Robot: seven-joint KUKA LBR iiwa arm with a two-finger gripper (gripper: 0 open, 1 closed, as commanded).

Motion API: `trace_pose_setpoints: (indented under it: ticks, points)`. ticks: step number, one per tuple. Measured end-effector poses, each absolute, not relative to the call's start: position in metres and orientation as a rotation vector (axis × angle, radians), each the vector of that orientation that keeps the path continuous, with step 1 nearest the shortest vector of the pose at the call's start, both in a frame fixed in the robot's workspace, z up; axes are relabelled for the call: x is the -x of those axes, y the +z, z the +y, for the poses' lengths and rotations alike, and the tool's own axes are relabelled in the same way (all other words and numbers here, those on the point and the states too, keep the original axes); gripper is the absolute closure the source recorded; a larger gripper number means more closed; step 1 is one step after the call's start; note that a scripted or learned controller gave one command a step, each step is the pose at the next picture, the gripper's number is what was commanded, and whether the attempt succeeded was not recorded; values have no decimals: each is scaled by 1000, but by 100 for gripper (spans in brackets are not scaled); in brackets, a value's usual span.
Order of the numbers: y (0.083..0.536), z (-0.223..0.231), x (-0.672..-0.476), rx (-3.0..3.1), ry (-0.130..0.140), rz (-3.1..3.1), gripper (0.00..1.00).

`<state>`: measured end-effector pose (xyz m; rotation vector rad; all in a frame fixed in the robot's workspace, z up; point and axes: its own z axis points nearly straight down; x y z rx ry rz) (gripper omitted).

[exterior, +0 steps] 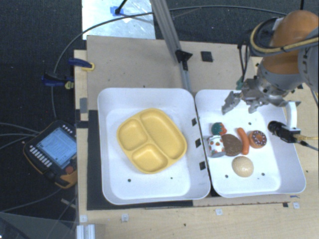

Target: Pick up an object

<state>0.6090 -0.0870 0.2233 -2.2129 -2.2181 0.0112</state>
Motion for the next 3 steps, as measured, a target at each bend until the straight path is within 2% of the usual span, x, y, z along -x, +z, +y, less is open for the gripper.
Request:
trace_pose_setpoints:
  ticks: [1,3]
  points:
    - [231,-87,-611,2218,-2,-2227,0]
    - [114,-95,-617,2220,2,-2221,0]
